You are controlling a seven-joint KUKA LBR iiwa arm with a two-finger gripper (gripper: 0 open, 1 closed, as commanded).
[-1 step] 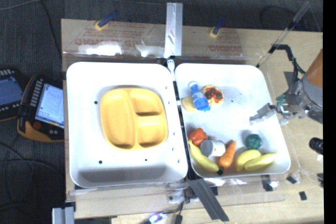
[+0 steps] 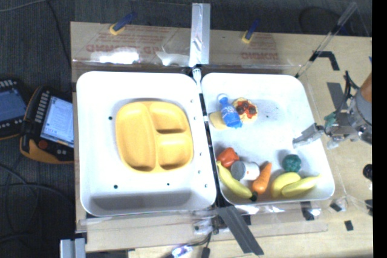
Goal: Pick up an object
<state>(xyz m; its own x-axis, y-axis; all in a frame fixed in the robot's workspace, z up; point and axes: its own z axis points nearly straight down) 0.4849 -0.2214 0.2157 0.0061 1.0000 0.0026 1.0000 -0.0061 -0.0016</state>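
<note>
At the right rim of the right bin [image 2: 314, 103], jaws [image 2: 302, 139] poised low over bare white floor, nothing between them; whether spread or pressed together cannot be told from this slant. Just below and beside the jaws: green ball [image 2: 292, 162], nearest pick. Further down from it: two bananas [image 2: 297, 183], carrot [image 2: 262, 177], grey cup [image 2: 239, 170], red pepper [image 2: 227, 156], all crowded against the bin's near wall. Well across from the jaws, toward the divider: blue bottle [image 2: 229, 112] touching a small orange-and-red toy [image 2: 245, 108].

Likely trouble: closing on empty floor if lowered straight down; ball rolling away from a glancing touch; bananas and wall blocking a clean approach.

Far beyond, in the left bin [image 2: 91, 130]: yellow tray [image 2: 154, 134]
</note>
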